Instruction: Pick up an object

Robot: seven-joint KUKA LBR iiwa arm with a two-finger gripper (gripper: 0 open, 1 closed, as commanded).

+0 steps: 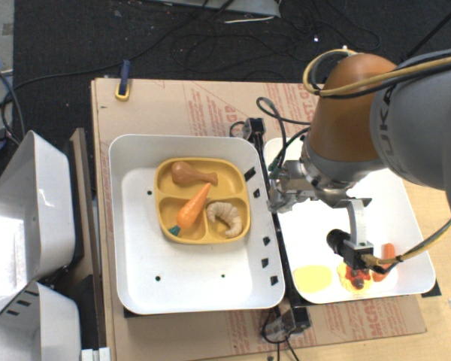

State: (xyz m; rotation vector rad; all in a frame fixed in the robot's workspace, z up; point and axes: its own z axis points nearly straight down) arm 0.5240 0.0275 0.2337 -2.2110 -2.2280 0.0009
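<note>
Item 1, gripper (287, 191): you find it low over the left edge of the right bin (397, 201), close to the wall shared with the left bin (135, 277); the wrist and orange band cover it from above, so you cannot tell whether it is apart, together or clamped on anything; nothing shows held.

Item 2, right bin contents: yellow disc (313, 278) lying flat near the front wall; orange piece (354, 279) just beside it on the right, partly hidden by robot hardware; both well apart from the gripper.

Item 3, left bin contents: yellow plate (164, 218) with three compartments, set towards the back; drumstick (192, 174) in the rear compartment; carrot (193, 207) tilted in the front-left compartment, its tip crossing the divider; shrimp (226, 216) curled in the front-right compartment; you see the plate's right rim near the gripper, across the shared wall.

Item 4, bench (173, 100): brown board under both bins; blue-and-yellow clamp (123, 80) at its rear left corner.
</note>
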